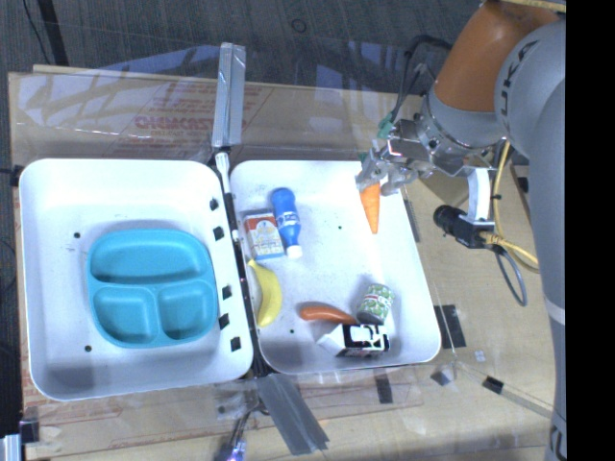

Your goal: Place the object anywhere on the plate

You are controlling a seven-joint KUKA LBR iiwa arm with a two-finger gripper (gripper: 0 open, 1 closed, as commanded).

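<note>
Carrot (371, 207): orange, point down, hanging over the right bin's (404, 344) upper right part, top pinched in the claw (377, 182). Plate (151, 288): blue, three compartments, in the left bin (48, 200) (well apart from the carrot). Right bin also holds: blue bottle (284, 219), small carton (261, 235), banana (268, 294), can (376, 303), orange pepper (325, 312).
</note>
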